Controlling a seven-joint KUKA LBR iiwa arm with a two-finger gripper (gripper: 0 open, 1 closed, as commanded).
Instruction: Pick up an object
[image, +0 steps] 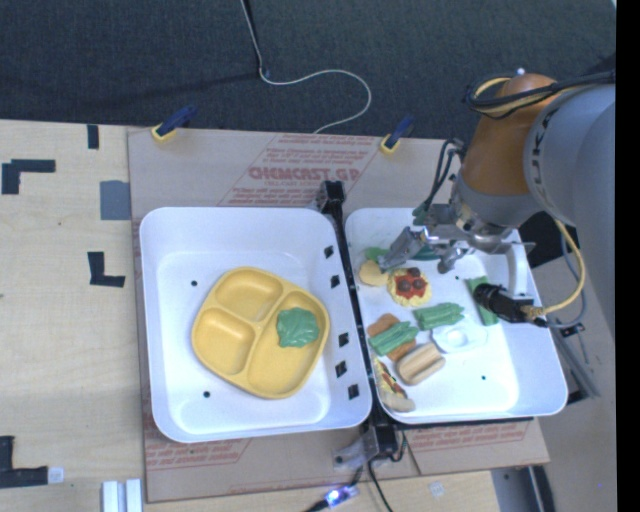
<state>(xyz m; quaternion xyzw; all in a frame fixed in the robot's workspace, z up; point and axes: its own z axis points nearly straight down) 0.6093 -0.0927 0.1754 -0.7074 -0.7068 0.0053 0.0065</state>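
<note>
Several small toy foods (415, 330) lie packed together in the right bin (520, 385), so the gripper (432, 252), hovering with fingers spread above the pizza (409, 287) at the far edge of the pile, could nudge neighbours and close on nothing.

Two white bins (160, 300) – one yellow tray (230, 335), one green leaf (297, 327), several toy foods (415, 335).
</note>
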